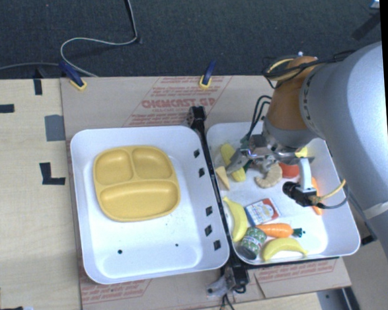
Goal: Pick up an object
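Observation:
My gripper reaches down into the upper left part of the right bin, under the orange wrist band. It sits right over a cluster of small yellow food pieces and beside a pale yellow wedge. A tan cookie-like piece lies just to its right. Nothing can be made out as held. Lower in the bin are a banana, a red and white packet, a carrot, a green can and a second banana.
The left bin holds a yellow divided plate. A black divider strip runs between the bins. The grey arm covers the right bin's upper right. A red item lies under the arm's cable.

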Controlling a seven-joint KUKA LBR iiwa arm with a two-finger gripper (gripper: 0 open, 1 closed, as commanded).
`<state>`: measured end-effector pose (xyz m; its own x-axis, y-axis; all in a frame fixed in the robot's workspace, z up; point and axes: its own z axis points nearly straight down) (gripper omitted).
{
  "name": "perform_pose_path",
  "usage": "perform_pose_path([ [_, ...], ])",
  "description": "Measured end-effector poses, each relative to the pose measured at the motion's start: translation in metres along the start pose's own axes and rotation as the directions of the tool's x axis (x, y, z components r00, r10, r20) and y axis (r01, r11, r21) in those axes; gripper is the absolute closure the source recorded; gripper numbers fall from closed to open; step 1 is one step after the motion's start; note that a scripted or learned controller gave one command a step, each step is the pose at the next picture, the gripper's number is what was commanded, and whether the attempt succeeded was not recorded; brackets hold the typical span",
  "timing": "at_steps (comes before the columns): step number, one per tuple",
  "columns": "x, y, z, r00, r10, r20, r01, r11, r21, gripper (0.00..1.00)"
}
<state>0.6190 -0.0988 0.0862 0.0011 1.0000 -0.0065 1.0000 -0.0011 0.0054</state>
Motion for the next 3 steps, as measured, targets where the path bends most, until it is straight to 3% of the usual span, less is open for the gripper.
perform_pose_path([
  [1,0.001,0.0,-0.009,1.0,-0.002,-0.002,0.002,1.0,0.003,1.0],
  [2,0.039,-0.063,-0.099,1.0,-0.003,-0.008,0.003,1.0,0.006,1.0],
  [3,0.128,-0.095,-0.099,1.0,-0.004,-0.007,0.004,1.0,0.008,1.0],
])
